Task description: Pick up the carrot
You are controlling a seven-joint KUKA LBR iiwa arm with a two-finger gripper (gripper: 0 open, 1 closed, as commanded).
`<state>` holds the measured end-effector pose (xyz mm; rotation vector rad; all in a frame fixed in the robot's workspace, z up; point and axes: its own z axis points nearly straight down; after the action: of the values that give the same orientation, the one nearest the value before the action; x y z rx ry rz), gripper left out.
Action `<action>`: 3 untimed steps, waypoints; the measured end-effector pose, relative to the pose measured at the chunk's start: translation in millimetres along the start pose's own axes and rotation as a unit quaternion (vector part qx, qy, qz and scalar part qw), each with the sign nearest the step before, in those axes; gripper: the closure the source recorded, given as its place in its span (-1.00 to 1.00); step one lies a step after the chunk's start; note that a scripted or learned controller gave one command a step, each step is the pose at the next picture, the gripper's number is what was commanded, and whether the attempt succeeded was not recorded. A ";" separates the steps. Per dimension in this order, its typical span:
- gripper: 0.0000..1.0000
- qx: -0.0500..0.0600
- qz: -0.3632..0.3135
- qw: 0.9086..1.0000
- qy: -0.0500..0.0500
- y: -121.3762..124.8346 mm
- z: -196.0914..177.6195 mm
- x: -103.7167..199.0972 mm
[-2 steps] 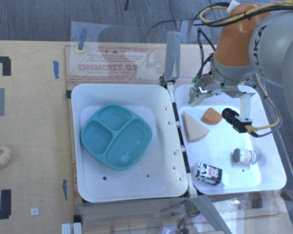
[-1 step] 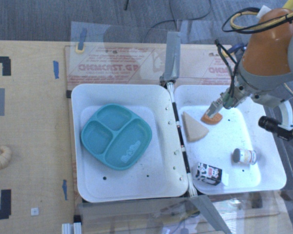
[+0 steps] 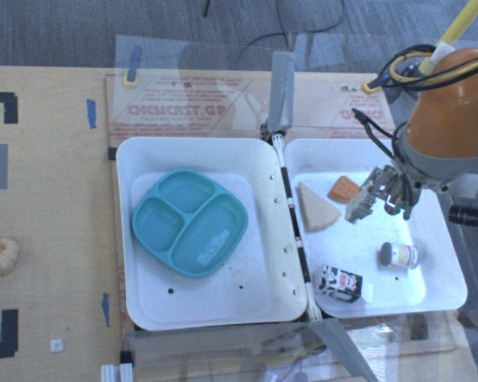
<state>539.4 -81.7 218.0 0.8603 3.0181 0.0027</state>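
Claw, fingers parted and holding nothing, poised over the right bin. Carrot just to its left, beside a pale wedge. Jar and carton lie nearer the front. Left bin holds a teal plate

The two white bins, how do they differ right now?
The left bin holds one big teal divided plate; the right bin holds several small items: a wedge, an orange piece, a jar and a black-and-white carton. The gripper hangs over the right bin, not the left. Both are shallow and white.
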 end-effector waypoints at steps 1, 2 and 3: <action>1.00 -0.001 -0.126 0.992 -0.001 65.2 -0.8 25.9; 1.00 0.000 0.022 1.000 -0.002 25.4 -0.1 -13.0; 1.00 0.000 -0.263 0.965 0.000 62.4 32.6 51.4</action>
<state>528.8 -1.6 185.4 0.0356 3.1382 0.0030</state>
